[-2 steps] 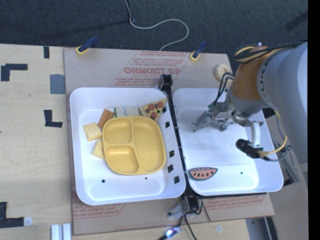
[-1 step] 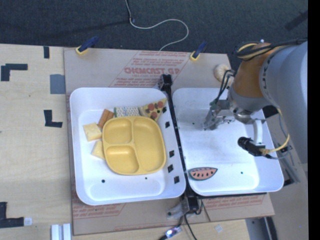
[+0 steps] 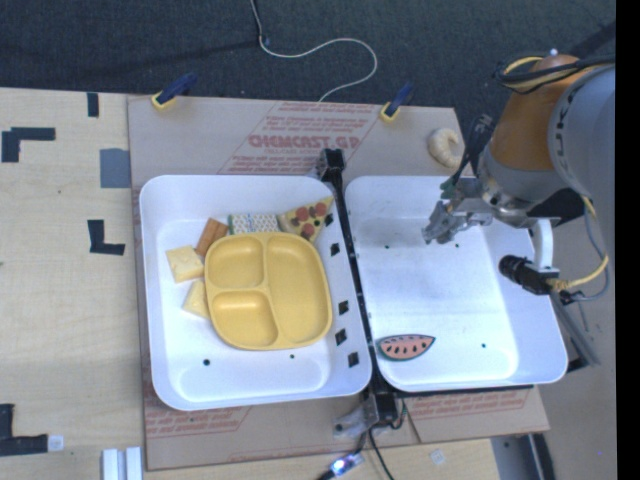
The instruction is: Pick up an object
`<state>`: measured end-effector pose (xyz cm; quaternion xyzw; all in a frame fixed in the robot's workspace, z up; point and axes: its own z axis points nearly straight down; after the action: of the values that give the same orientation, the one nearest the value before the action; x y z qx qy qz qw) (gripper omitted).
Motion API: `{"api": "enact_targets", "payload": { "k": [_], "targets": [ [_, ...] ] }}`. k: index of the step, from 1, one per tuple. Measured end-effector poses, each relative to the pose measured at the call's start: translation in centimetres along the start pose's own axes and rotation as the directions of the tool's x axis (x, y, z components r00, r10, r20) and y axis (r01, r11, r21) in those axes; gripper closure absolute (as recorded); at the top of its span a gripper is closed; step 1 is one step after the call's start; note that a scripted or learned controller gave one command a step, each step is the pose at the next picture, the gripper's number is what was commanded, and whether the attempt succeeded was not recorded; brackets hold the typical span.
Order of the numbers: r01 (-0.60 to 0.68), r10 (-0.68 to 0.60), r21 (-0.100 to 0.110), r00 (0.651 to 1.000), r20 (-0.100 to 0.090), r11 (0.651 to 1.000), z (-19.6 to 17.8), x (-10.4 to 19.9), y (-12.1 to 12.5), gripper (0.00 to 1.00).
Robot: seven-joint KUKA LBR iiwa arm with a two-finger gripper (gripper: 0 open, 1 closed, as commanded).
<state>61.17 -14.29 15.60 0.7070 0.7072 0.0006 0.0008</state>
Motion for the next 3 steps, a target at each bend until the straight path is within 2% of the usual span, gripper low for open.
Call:
{"api": "enact_targets", "payload": {
  "k": [1, 2, 3],
  "targets": [
    [0.002, -0.002, -0.002, 1.000, 0.000, 1.000, -4.9, 0.9, 0.5, 1.00],
    [0.001, -0.001, 0.001, 1.000, 0.000, 1.000, -7.0, 1.0, 0.6, 1.00],
    [0.003, -0.003, 0.005, 1.000, -0.001, 1.000, -7.1, 5.7, -3.1, 1.00]
  ]
}}
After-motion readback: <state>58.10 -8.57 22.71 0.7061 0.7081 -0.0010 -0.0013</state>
